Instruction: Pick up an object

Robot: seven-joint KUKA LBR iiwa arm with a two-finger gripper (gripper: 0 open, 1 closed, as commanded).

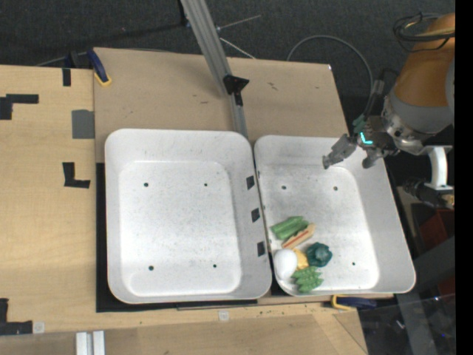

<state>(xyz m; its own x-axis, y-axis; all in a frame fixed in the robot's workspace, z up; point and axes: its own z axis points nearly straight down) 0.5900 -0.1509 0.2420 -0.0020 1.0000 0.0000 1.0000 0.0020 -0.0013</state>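
The gripper [347, 156] hangs over the right bin's [384, 220] far edge, jaws spread and carrying nothing. The toys [299, 254] huddle in its near-left corner; I'd drop on the outermost green one [320, 254], clear of the wall.

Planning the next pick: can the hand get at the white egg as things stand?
Probably yes. The hand hangs over the right bin's far corner with bare floor between. But the egg sits against the near-left wall, crowded by green toys.
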